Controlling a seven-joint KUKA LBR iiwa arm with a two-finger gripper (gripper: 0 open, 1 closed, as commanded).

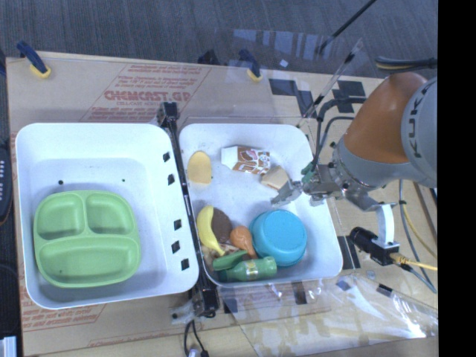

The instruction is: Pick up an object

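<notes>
While its fingers are too blurred to tell, the gripper (pixel 291 192) hovers beside a tan block (pixel 274 178); a blue bowl (pixel 280 236) sits at six o'clock, a banana (pixel 206 230) half-buried.

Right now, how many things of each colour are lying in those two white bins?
Green: 2, divided plate and bottle
Yellow: 2, banana and pale yellow piece
Blue: 1, bowl
Orange: 1, small piece
Brown and white: 1, carton
Tan: 1, block
Total: 8
</notes>
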